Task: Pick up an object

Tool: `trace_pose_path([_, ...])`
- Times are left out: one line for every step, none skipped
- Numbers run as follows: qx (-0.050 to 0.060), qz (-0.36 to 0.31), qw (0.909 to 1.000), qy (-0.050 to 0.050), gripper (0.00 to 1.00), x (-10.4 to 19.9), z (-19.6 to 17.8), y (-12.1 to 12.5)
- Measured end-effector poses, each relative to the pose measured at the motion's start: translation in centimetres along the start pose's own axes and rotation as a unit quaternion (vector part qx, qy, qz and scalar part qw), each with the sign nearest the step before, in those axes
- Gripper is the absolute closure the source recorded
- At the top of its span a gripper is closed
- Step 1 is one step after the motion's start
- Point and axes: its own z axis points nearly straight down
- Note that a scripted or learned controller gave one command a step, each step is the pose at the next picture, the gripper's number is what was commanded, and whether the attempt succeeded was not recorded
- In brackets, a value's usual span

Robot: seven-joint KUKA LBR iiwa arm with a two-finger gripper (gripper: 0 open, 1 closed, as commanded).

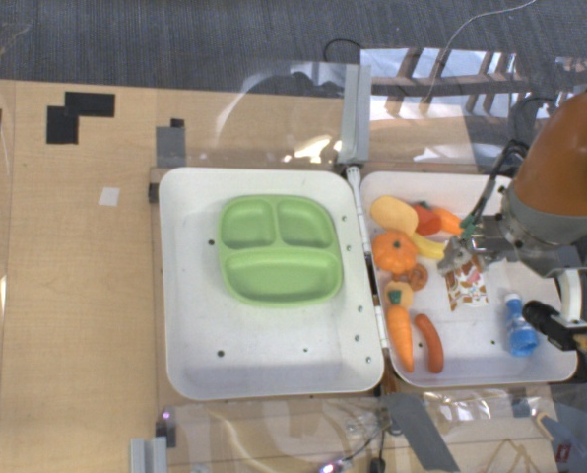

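Observation:
The right bin [490, 365] holds several toy foods: a yellow lemon [392, 212], an orange pumpkin [395, 252], a red-orange pepper [431, 221], a banana [430, 247], a carrot [400, 333] and a red sausage [429, 342]. A small patterned packet [467, 289] lies in the bin's middle, and a blue bottle [520, 329] lies to its right. My gripper [463, 252] hangs low over the bin, just above the packet's upper edge and right of the banana. The arm's grey and orange wrist covers the bin's upper right part.
The left bin [190, 363] carries a green divided plate [279, 249] near its centre. A metal divider [354, 126] runs between the two bins at the back. Wooden bench surface stretches off to the left.

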Motion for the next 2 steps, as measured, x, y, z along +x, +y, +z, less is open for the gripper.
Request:
trace_pose_path([0.000,0.000,1.0000,0.000,0.00,0.0,0.0,0.0])
trace_pose_path([-0.001,0.120,0.9927,-0.001,0.00,-0.3,-5.0,-2.3])
